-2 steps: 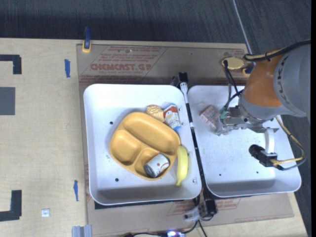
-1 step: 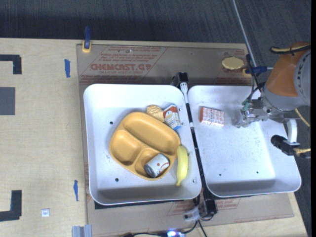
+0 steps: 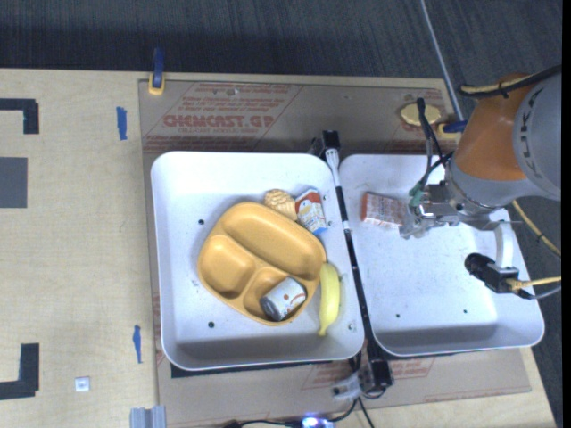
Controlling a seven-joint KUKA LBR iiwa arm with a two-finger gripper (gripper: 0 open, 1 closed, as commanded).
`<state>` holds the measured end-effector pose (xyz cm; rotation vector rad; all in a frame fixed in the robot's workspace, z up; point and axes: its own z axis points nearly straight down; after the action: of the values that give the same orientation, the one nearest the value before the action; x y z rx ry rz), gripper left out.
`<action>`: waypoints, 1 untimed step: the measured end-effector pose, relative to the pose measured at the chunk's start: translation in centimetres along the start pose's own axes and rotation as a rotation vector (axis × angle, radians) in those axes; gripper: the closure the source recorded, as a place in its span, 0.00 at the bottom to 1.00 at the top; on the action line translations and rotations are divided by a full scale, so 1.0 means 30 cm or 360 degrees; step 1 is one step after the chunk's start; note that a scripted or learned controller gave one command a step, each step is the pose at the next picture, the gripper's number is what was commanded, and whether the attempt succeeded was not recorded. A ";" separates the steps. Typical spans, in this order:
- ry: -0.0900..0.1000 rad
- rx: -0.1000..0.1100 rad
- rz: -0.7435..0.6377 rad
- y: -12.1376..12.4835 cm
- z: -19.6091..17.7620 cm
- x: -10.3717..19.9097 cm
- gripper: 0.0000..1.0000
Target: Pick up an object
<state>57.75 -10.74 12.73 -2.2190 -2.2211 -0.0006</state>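
A red and white packet (image 3: pixel 381 209) lies flat at the back left of the right bin (image 3: pixel 446 328). My gripper (image 3: pixel 419 214) is low over that bin, just to the right of the packet and close to its edge. Nothing shows between its fingers. The grey wrist with its orange band (image 3: pixel 486 141) rises behind it toward the right. In the left bin (image 3: pixel 178 239) a yellow divided plate (image 3: pixel 250 248) holds a small can (image 3: pixel 284 300).
A banana (image 3: pixel 330 297) lies along the plate's right side by the wall between the bins. A small carton (image 3: pixel 310 210) and a tan bread-like piece (image 3: pixel 278 201) sit behind the plate. A black fitting (image 3: pixel 489 272) with cables hangs over the right bin's right part.
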 end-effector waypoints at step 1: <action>-0.0001 0.0000 0.0001 -0.324 -0.191 0.121 1.00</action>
<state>48.04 -7.13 18.47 -2.2200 -2.2206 0.0002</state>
